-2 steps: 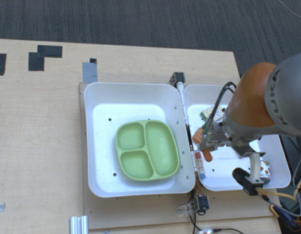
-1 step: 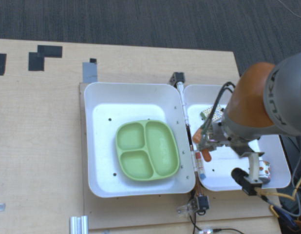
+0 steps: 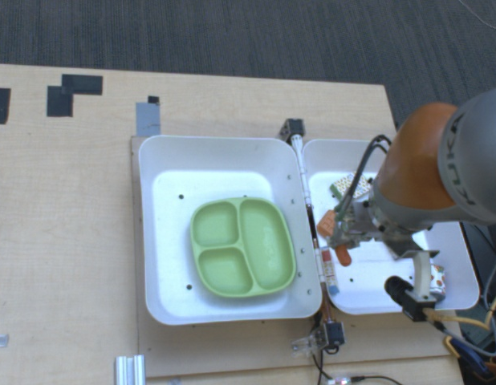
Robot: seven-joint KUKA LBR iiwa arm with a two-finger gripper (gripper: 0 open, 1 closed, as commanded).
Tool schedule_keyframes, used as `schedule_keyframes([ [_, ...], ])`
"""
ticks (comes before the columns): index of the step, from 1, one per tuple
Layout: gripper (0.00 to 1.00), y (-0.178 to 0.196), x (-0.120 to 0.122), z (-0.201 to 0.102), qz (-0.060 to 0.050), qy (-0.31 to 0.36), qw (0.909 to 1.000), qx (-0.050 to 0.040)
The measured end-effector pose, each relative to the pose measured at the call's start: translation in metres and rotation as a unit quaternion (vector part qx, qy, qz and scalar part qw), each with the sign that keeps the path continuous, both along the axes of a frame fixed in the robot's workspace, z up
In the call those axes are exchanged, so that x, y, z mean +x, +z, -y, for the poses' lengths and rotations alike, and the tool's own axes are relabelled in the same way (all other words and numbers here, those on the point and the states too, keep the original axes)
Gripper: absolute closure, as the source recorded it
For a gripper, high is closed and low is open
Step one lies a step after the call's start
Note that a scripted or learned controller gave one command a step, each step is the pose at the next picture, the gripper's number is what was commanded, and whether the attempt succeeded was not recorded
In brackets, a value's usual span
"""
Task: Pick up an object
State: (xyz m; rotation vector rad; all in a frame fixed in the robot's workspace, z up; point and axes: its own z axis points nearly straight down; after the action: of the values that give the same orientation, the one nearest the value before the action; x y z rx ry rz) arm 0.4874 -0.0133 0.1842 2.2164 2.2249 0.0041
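The likeliest thing to take is the orange object [image 3: 343,256], which lies on the floor of the right bin [image 3: 368,289], close to that bin's left wall and towards its near half. Another orange patch shows just above it, at the left edge of the end effector [image 3: 348,233]; I cannot tell whether that is the same object or a 2nd one. The visible orange piece seems to run roughly from far to near, but so little of it shows that this is only a guess. The end effector hangs low over this corner of the bin, so the object sits just beside it, on its near-left side. The coming move therefore looks like a small shift that way and a descent, not a long reach. The bulk of the wrist hides the working end, so I cannot tell whether the end effector is spread or pressed together, and nothing can be seen held in it. A speckled object [image 3: 342,188] lies farther back in the same bin. A slim stick [image 3: 329,276] rests along the divide between the 2 bins. The left bin [image 3: 148,215] holds a green plate [image 3: 242,247] with 3 compartments, well apart from the arm. Both bins sit on the pale counter [image 3: 63,215].
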Motion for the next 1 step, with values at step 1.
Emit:
schedule_keyframes([
  [1, 1.00, 0.0000, 0.0000, -0.0013, 0.000, 0.001, 1.0000, 0.0003],
])
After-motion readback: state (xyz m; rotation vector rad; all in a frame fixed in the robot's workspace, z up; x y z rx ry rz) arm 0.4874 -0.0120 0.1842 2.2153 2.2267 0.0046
